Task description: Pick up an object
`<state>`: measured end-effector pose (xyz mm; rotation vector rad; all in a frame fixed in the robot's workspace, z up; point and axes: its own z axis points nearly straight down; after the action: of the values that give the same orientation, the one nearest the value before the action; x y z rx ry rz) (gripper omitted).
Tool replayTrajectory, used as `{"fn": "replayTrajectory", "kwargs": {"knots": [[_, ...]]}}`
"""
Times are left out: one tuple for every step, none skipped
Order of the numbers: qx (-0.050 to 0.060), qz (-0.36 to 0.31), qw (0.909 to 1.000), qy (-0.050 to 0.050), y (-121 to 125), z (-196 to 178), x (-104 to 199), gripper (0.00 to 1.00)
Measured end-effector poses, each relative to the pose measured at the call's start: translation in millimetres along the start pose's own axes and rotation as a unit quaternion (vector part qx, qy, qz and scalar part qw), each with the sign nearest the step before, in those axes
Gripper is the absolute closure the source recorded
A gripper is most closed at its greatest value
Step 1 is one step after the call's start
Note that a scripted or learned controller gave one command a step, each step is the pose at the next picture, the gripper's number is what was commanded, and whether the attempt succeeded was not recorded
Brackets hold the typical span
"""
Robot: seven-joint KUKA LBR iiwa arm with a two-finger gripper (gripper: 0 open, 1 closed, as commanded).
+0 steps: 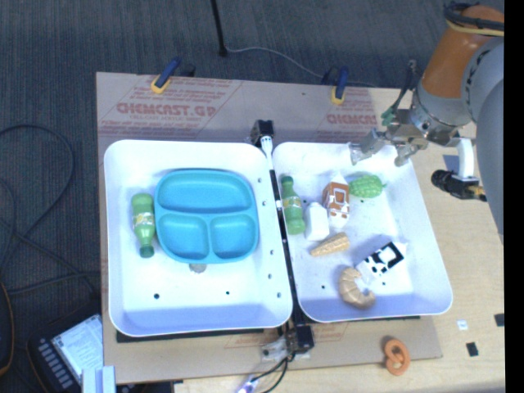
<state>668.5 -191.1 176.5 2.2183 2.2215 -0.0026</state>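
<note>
Green lumpy toy [366,186] near right bin [426,219] far rim, just below hand [379,147]. Hand above that rim, 2 fingers spread, holding nothing. Croissant [356,288], cone [329,245], green bottle [288,205] nearby. Arm [458,56] cut off at frame edge.

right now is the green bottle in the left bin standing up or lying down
Lying down. The green bottle rests on its side on the floor of the left bin, lengthwise beside the blue tray, its whole side showing from above.
</note>
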Motion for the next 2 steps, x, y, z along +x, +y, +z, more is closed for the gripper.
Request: {"fn": "replayTrajectory", "kwargs": {"knots": [[0.000,0.000,1.0000,0.001,-29,65,41,0.00],[-0.011,0.001,0.9999,-0.001,-73,83,45,0.00]]}}
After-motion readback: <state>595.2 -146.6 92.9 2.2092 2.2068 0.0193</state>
